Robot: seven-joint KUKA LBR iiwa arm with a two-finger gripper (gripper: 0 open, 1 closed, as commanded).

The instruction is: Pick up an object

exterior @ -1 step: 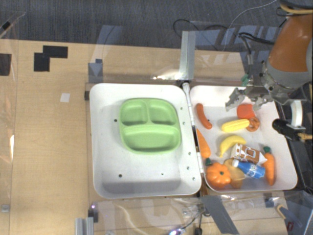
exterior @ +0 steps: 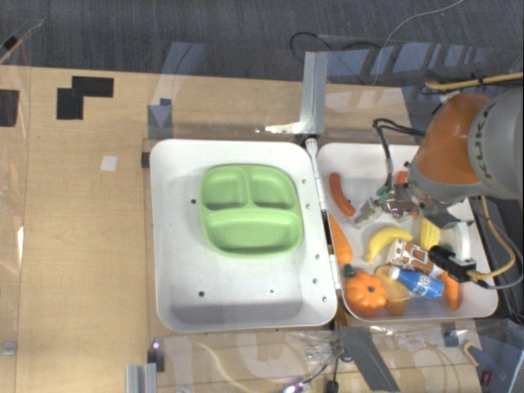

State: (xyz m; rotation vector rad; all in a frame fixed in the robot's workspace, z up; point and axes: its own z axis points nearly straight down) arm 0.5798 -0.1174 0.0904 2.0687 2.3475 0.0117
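Lying in the right bin (exterior: 483, 305), the toy banana (exterior: 385, 241) sits just below the pincer (exterior: 385, 205); whether the pincer is apart or together I cannot tell. Left of the banana lie a red sausage (exterior: 341, 195) and a carrot (exterior: 341, 242); below it sit a small pumpkin (exterior: 365, 293) and a blue bottle (exterior: 419, 284). Well left of the banana, the left bin (exterior: 176, 285) carries a green divided plate (exterior: 250, 210).
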